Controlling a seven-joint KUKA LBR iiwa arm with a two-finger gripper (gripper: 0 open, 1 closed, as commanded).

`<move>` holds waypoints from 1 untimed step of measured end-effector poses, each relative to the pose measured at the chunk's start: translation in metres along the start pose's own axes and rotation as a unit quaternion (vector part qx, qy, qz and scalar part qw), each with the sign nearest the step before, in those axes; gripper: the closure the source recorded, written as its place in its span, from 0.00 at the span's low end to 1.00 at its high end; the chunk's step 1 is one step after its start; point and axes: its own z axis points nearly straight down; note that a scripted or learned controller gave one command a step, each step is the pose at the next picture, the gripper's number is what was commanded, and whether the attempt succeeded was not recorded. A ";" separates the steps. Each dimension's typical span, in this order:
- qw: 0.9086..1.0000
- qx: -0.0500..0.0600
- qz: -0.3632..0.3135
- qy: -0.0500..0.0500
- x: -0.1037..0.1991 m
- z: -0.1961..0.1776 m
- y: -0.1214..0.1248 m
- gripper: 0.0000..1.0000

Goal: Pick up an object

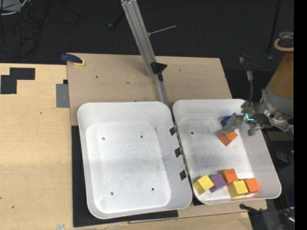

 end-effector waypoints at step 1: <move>1.000 0.002 -0.001 0.000 -0.001 0.044 -0.005 0.00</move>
